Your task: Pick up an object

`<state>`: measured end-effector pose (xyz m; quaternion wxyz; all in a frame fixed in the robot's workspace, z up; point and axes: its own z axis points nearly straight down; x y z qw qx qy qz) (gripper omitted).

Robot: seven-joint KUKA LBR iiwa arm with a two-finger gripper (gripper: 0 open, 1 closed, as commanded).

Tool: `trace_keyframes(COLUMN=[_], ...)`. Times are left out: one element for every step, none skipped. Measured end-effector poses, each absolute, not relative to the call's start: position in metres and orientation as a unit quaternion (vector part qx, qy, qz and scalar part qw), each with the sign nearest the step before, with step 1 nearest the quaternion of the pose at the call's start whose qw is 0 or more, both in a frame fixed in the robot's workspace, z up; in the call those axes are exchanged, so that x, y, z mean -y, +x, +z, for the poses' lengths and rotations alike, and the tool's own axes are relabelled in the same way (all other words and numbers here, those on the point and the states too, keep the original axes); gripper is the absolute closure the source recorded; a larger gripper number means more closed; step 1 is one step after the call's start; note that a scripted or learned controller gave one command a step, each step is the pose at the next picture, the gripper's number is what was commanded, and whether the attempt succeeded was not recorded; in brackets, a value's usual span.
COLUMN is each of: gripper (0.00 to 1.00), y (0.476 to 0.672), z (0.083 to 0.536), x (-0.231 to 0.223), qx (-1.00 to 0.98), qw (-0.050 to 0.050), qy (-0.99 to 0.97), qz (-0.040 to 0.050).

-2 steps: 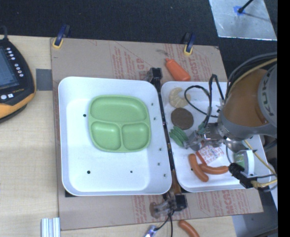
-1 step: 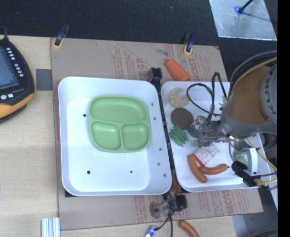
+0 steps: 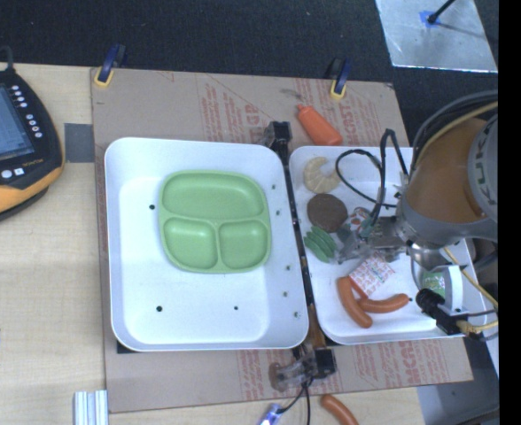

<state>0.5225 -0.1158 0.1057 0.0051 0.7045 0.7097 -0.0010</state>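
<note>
Arm: grey KUKA w/ orange band [image 3: 447, 180], in from the right, wrist over the right bin [image 3: 393, 330].
Gripper [image 3: 360, 237]: low over the middle of the right bin, among the items; black cables loop above it.
Fingers: can't tell if wide or narrow, wrist and clutter hide them; nothing seen clamped between them.
Right bin contents: tan shell-like piece [image 3: 321, 175] at the far end; dark brown disc [image 3: 328, 211] just below it; green leafy item [image 3: 319, 243] nearer the left wall, just beside the gripper; red-and-white packet [image 3: 372, 275] under the wrist; two orange sausages [image 3: 367, 305] at the near end, touching in a V; small green-and-white item [image 3: 434, 282] by the right wall, partly hidden.
Task thing: none lifted; candidates all lie in the right bin, green leafy item and packet closest to the gripper.
Left bin [image 3: 136, 317]: holds a green 3-compartment plate [image 3: 214, 220], flat, toward the far end.
Outside the bins: orange carrot [image 3: 318, 126] on the cardboard mat [image 3: 198, 104] past the right bin; another orange piece [image 3: 338, 408] at the near edge.
Bench [image 3: 30, 308]: teach pendant [image 3: 8, 144] at far left; blue clamps [image 3: 110, 63] hold the mat's far edge.
</note>
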Motion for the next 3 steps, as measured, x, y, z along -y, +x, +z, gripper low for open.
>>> trace_keyframes(gripper=[0.0,1.0,1.0], y=[0.599,0.599,0.647], z=[0.092,0.102,0.193], x=[0.114,0.115,0.065], qx=[-0.708,-0.709,-0.709], qw=[-0.001,-0.002,0.0], qy=[0.706,0.706,0.705], qz=[-0.0012,-0.0017,-0.0002])
